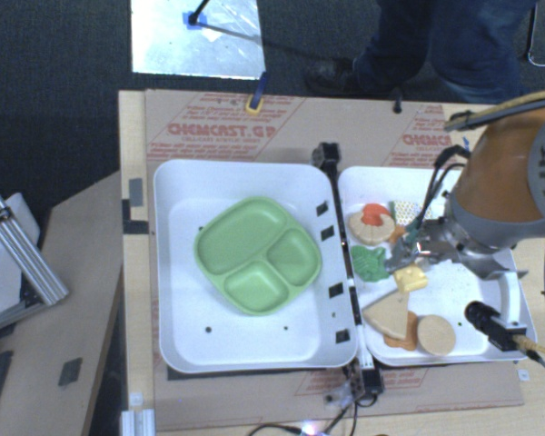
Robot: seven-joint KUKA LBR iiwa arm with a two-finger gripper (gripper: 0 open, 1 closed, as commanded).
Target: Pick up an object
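1. As the arm [513, 184] comes in from the right edge of the frame, its gripper [411, 254] hangs low over the right bin [454, 289], at centre-right of the picture.
2. Fingers: too small and too mixed with the items to read, so I cannot tell if they are apart or together, and nothing is clearly held.
3. Nearest objs: yellow piece [411, 278] is directly below the tip in the frame, green leafy piece [370, 263] just to its left.
4. Further: round item w/ red top [372, 223] is up-left, bread wedge [391, 316] and tan disc [436, 334] lower down.
5. My judgement: the yellow piece is the likely target, approx. under the tip, so the move needs a short descent only.
6. Left bin [177, 271] has a green divided plate [257, 254], well apart from the gripper.
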